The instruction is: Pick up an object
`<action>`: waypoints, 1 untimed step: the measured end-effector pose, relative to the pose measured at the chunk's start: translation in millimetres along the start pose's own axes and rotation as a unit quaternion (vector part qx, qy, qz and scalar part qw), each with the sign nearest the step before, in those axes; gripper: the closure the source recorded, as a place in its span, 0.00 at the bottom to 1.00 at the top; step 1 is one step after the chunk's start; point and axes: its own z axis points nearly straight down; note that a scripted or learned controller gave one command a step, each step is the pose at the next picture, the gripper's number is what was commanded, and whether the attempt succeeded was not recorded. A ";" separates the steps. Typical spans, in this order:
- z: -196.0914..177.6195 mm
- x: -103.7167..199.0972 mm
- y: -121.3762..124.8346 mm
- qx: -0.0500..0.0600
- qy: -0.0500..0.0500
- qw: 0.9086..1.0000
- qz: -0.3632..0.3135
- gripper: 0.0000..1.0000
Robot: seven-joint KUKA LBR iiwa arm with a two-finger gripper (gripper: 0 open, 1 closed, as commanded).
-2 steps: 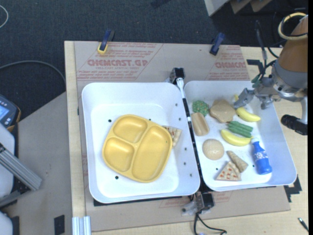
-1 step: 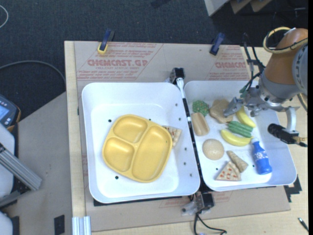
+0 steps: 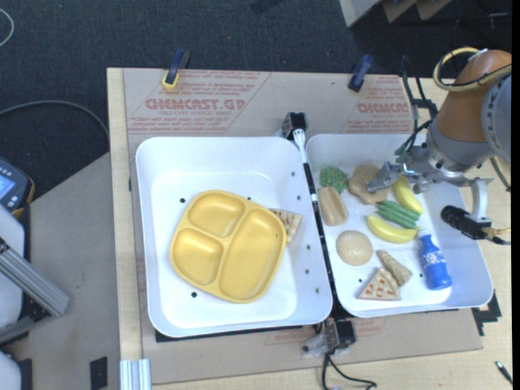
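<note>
Directly beneath the gripper [image 3: 388,177] lies a tan food piece [image 3: 362,183], likely its target among toy foods gathered for picking. Whether it grips anything, I cannot tell. Just right sits a banana [image 3: 406,195].

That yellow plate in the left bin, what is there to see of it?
The yellow plate looks like smooth plastic, rounded at the corners and split by raised ridges into three compartments: two smaller ones toward the left, one larger on the right. It lies flat, face up, turned at an angle, near the middle of the left bin. Nothing sits in its compartments. At its right edge it overlaps a pale triangular toy food piece, partly hidden beneath it.
</note>
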 end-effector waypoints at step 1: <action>-15.0 -0.1 3.3 -0.006 -0.001 1.000 -0.001 1.00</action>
